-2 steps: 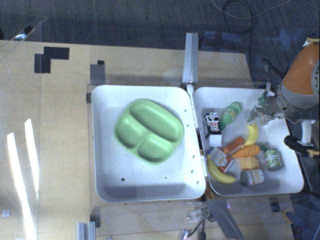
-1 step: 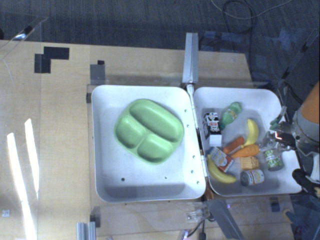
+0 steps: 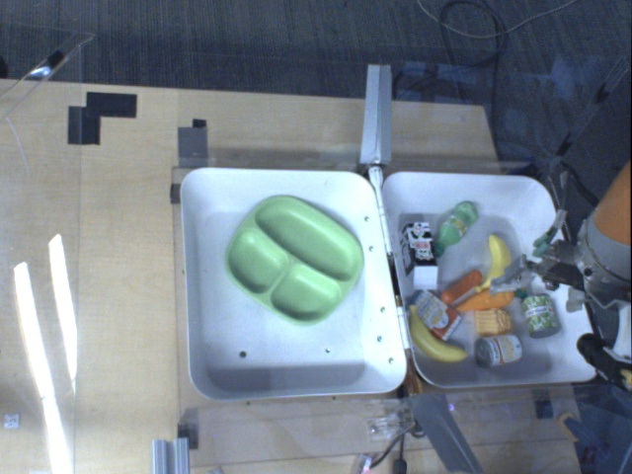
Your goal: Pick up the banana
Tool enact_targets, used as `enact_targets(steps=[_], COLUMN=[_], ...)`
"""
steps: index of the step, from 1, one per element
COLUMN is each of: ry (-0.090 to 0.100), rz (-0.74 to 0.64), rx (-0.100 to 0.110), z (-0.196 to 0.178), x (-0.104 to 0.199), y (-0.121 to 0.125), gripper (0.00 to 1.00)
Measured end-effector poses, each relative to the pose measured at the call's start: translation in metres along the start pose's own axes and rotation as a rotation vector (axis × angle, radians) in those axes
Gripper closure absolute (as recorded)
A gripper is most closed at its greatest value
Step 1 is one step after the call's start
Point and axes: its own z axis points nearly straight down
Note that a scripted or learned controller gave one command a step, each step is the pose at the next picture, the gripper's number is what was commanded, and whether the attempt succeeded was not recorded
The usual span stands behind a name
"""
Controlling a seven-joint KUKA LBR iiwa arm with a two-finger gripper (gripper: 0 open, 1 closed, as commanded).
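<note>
On the wooden surface [image 3: 99, 265] stand two shallow white bins side by side. The left bin [image 3: 212, 354] carries a green divided plate [image 3: 294, 257] with three compartments, which lies a little turned in the middle of the bin. The right bin [image 3: 523, 200] holds a crowd of small things. There are two bananas in it: one banana [image 3: 499, 259] lies nearly upright in the picture, in the middle of the bin, and the second banana [image 3: 434, 344] lies curved near the front left corner, just under a small packet [image 3: 433, 312]. Between them I see an orange carrot [image 3: 462, 286] and beside it another orange piece [image 3: 486, 302]. A green bottle [image 3: 455, 224] lies toward the back, and next to it a small black and white carton [image 3: 419, 241]. Near the front is a grey can [image 3: 498, 350], and to the right a green jar [image 3: 539, 315]. The arm comes in from the right with its orange band [image 3: 614, 203] at the edge, and the hand [image 3: 523, 275] is low over the right side of the bin, just beside the upright banana. Whether its fingers are spread or pressed together, I cannot tell; nothing is seen pinched between them.
</note>
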Motion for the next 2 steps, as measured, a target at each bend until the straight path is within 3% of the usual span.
enact_targets(steps=[1, 2], ry=[-0.001, 0.006], rz=[0.292, 0.206], rx=[0.002, 0.002], z=[0.072, 0.094], x=[0.034, 0.013], y=[0.079, 0.099], gripper=[0.00, 0.00])
